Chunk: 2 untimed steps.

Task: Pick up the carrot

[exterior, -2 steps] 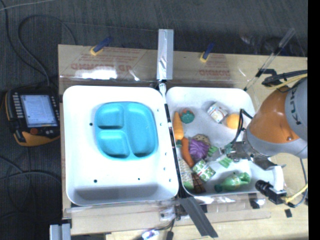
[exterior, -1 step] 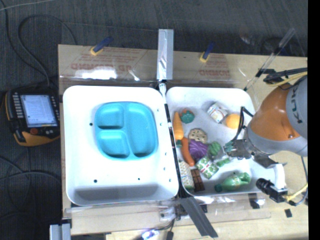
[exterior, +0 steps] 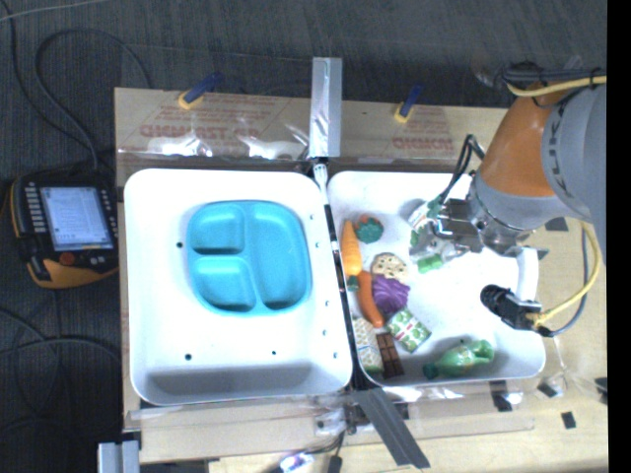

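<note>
Camera view: the claw (exterior: 431, 233) hangs over the upper middle of the right bin (exterior: 532, 363), and whether it is clenched or released I cannot tell from this angle — a small green-and-white piece sits right at it, but I cannot say it is grasped. The carrot (exterior: 350, 248) lies to the claw's left, near but apart from it, hard against the bin's left wall. Its long axis runs up and down the picture, along that wall, with the pale tip toward the far edge of the counter (exterior: 158, 116). Just below it lies a second orange-red piece (exterior: 369, 299), and to the right of that a purple toy (exterior: 390, 291).

The carrot looks like a toy — probably light, stiff and smooth, so likely to slip. The best hold is across its middle, though the wall beside it leaves little room for one side of the grip.
</note>
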### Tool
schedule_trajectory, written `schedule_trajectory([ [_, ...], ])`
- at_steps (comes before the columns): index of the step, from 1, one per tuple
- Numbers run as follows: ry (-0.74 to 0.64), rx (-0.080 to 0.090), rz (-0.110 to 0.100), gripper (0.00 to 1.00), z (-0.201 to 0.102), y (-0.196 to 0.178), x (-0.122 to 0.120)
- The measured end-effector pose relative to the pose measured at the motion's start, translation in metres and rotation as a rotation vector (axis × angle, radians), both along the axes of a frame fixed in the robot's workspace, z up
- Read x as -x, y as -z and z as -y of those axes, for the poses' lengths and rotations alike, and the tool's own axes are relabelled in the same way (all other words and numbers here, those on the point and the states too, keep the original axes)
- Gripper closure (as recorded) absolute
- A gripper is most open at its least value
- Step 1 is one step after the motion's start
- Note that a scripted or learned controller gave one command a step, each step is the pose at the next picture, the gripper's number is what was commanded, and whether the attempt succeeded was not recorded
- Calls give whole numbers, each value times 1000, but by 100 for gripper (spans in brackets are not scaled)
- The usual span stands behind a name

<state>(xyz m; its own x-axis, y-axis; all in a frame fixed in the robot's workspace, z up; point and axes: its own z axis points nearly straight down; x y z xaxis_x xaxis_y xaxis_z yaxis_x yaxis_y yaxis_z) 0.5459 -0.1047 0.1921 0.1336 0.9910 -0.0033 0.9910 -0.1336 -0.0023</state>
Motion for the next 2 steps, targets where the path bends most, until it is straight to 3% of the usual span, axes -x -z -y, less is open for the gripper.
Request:
schedule_trajectory([
  [1, 119, -2, -3, 100, -126, 10, 27],
  [2, 116, 0, -7, 100, -127, 2, 27],
])
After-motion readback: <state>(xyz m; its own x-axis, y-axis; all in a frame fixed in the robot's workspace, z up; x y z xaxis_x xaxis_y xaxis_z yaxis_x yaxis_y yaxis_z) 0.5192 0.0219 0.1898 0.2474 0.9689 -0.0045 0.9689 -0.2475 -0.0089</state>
